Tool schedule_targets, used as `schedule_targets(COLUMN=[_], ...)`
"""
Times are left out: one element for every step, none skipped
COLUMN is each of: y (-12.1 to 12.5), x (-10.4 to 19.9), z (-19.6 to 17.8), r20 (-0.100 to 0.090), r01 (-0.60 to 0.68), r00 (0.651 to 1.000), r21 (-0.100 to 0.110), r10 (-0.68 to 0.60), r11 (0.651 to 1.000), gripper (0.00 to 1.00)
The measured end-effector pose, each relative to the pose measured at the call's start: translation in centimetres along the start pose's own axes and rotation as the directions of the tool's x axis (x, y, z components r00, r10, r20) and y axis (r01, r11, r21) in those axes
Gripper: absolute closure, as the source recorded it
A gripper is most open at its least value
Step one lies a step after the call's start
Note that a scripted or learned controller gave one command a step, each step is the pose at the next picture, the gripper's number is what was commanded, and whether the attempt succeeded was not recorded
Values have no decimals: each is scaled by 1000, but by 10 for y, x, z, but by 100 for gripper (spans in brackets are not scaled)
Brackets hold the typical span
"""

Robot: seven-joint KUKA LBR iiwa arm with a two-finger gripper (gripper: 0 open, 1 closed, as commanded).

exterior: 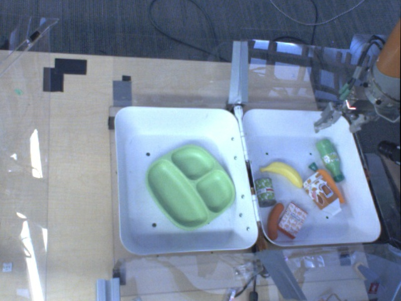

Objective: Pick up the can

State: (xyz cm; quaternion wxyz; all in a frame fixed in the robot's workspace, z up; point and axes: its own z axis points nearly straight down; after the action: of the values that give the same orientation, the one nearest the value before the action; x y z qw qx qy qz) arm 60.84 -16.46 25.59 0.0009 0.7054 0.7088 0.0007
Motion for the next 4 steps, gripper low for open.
schedule_targets(y=[2,2,57,62], x=[2,2,5,-10], z=[-10,-10,68,76], r20=[0,1,0,1], r01=[7,7,58,21], r00=[1000,1000,998,1000], r21=[-4,-4,-1,-4], r10=[-7,-7,-58,-21], r11=[1000,1000,998,1000], gripper=[100,0,0,0])
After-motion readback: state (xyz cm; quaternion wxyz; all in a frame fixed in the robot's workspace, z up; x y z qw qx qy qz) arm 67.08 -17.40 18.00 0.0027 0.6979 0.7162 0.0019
